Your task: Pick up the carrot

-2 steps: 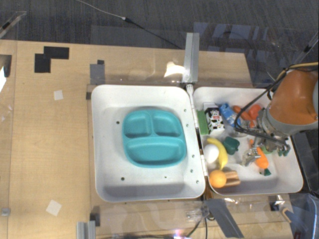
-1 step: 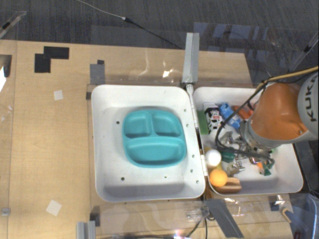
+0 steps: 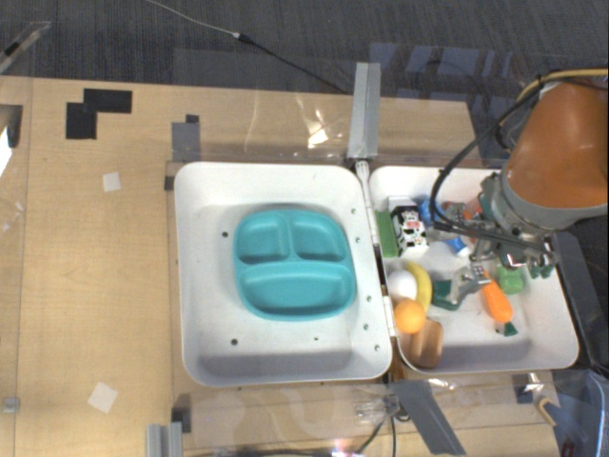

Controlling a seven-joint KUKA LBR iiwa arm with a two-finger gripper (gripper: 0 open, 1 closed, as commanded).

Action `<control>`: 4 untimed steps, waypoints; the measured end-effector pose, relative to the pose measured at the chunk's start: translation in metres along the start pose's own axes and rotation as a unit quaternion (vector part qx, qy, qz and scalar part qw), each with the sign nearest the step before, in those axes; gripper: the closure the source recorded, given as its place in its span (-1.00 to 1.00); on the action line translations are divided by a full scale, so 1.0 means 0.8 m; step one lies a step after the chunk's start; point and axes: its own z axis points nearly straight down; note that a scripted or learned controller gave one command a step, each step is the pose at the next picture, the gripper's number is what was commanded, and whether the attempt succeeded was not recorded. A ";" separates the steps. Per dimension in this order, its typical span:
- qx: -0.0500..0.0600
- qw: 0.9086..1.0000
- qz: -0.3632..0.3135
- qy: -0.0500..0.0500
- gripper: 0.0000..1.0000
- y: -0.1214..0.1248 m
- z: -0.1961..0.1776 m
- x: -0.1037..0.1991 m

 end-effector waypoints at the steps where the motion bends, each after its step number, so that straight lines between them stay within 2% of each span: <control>1: -0.001 0.991 -0.130 0.002 -1.00 -0.021 0.160 0.012; 2: 0.000 0.981 -0.192 -0.001 -1.00 0.014 -0.039 -0.018; 3: -0.003 0.963 -0.271 0.007 -1.00 -0.058 0.017 0.000; 4: -0.003 0.898 -0.439 0.004 -1.00 -0.092 0.175 0.001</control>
